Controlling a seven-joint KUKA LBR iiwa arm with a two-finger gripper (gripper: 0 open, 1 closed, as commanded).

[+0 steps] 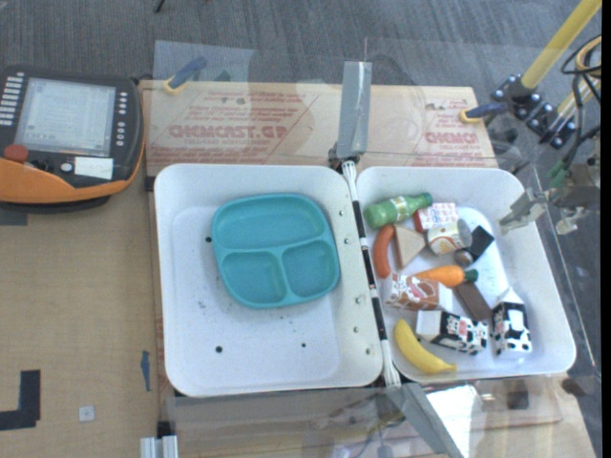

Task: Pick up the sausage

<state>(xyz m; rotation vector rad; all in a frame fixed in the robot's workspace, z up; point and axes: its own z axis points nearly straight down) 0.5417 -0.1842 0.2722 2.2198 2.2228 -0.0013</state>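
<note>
sausage waiting at the left wall of the right bin, arm off to the right

the sausage (384,250) lies in the right bin (558,284), hard against its left wall and just beside the divider between the two bins; its long axis runs near-to-far with a slight lean, its far end near the green bottle (399,208). a wedge of bread sits just to its right and a carrot (442,276) a little nearer and right. the gripper (552,210) appears at the right rim of the same bin, blurred against the clutter, so how far apart it stands cannot be told, and nothing is seen in it. from there the sausage lies to the left, across the whole bin, with the carton (437,219) and other toys between. i judge the grasp should close across the short, left-right width, though the wall leaves little room on that side. the teal plate (275,250) sits in the left bin (181,284).
</note>
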